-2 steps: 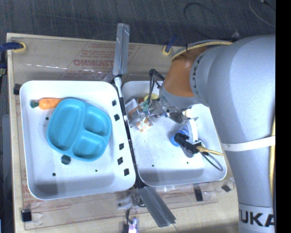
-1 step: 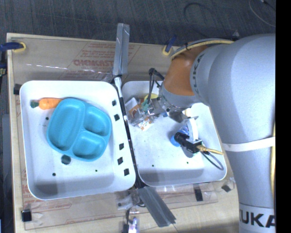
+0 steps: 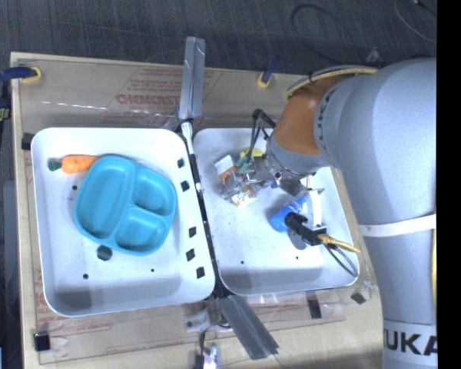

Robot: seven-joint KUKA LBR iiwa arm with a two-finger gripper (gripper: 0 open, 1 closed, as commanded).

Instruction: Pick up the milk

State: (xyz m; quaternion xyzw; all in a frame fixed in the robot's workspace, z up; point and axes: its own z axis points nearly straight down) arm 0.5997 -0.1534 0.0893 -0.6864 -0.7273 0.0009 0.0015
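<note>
Currently the claw (image 3: 244,177) sits over the milk (image 3: 232,177) carton, upper left of the right bin (image 3: 330,271); can't tell its state. Risk: carton lies tilted among clutter, so a shallow grasp could slip or snag neighbours.

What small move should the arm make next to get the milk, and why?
Probably a short descent with a slight shift toward the divider. The gripper sits in the right bin right at a small carton, apparently the milk, but the view does not show the carton between its fingers, so centring over it before closing seems wise.
</note>
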